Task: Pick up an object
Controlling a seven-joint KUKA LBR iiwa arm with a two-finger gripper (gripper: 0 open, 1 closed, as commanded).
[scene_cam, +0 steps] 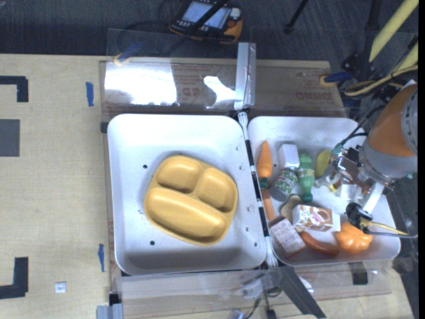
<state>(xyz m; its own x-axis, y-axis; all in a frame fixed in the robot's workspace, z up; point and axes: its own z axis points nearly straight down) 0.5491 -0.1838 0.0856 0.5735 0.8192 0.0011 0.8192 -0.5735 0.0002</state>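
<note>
Crowding the near corner of the right bin (378, 248) are an orange pepper-like toy (353, 239), a sausage (319, 246) and small cartons (312, 218), with a carrot (264, 159) and green bottle (305, 175) farther back, heaped close enough that any might be picked. Beside them the left bin (126, 178) carries a yellow divided tray (191, 198). Over the right bin's far side the gripper (345, 168) hangs low among cables, and I cannot tell how it stands or whether it touches anything.
</note>
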